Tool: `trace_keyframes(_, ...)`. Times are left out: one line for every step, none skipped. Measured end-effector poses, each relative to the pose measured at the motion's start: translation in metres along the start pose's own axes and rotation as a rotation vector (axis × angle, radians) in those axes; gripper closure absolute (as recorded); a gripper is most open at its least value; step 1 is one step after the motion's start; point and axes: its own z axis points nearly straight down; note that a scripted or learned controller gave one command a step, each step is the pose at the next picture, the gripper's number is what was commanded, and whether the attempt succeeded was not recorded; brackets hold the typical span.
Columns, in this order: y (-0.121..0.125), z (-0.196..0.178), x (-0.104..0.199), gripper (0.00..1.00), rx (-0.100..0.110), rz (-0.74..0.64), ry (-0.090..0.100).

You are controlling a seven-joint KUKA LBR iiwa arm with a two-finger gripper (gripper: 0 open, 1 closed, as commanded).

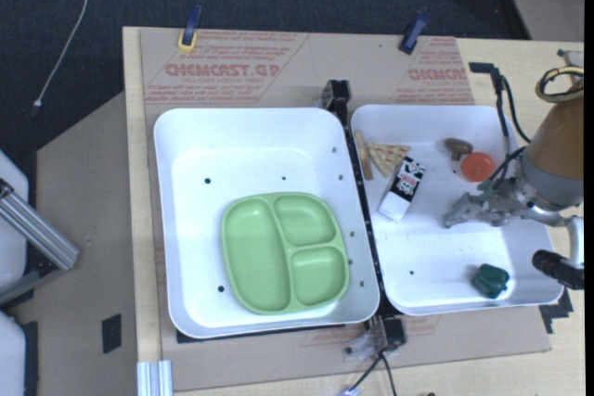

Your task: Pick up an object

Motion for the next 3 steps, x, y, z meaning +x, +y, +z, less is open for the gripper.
trace_keyframes(0.001, -0.013, -0.001, 1.0, -0.007, 0.0, -0.003)
trace_keyframes(0.007, -0.069, 0.006, 1.0, -0.006, -0.001, -0.003)
trace_keyframes(0.004, -0.123, -0.004, 1.0, -0.012, 0.0, -0.006)
